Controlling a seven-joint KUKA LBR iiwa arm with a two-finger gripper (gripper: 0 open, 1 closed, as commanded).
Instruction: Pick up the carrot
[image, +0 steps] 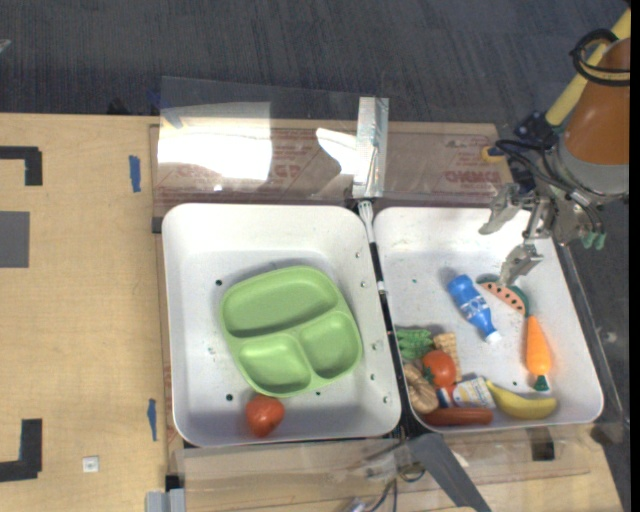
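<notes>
**Camera view: the arm waits above the right bin, the carrot lies free below it**

Camera view shows the worktop (70, 300) with two white bins. The left bin (190, 240) carries a green divided plate (290, 328) and a tomato (264, 414). The right bin (420, 240) has the toy food. The gripper (522, 240) hangs over the upper right part of this bin, and its fingers look spread apart, with nothing between them.

The carrot (538, 350) lies near the right wall, pointing almost up and down in the view, between a watermelon slice (503, 297) and a banana (522, 402). A blue bottle (471, 305) is to its left.

For a good grasp, I think the gripper should come down over the orange middle of the carrot and close across its narrow width, away from the wall and the banana.
</notes>
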